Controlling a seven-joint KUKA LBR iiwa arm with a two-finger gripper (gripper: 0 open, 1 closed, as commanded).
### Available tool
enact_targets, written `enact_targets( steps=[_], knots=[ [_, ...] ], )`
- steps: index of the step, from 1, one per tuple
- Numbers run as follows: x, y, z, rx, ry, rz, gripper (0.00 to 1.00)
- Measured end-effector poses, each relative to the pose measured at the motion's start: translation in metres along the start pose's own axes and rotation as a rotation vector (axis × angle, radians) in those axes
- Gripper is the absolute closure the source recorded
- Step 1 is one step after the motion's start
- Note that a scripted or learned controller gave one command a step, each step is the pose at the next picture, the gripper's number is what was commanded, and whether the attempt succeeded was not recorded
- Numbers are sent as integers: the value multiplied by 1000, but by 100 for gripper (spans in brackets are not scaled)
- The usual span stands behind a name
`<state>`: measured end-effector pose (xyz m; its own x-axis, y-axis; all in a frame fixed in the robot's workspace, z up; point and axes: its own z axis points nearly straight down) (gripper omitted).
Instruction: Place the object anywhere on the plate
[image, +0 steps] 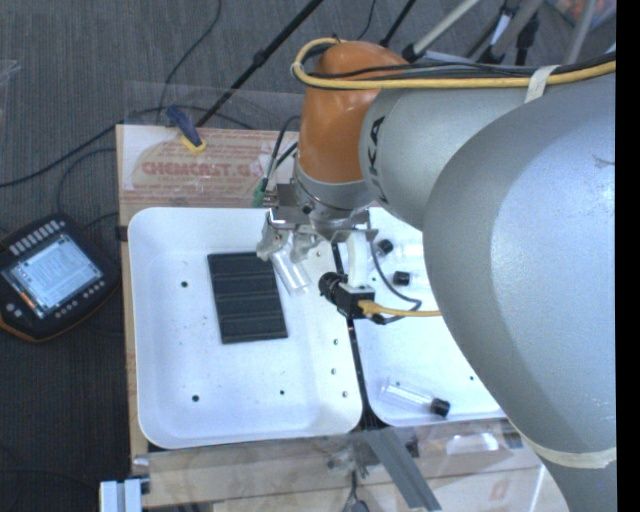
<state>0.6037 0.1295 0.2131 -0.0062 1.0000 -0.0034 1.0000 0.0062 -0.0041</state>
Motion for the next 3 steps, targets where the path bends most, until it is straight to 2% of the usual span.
enact_targets(
  steps=[1,2,3],
  knots=[
    [91,65,34,-2,-2,-313,100],
    [90,65,26,-2,-11,-314,100],
    [94,-71,-13,0,1,-463,100]
  ],
)
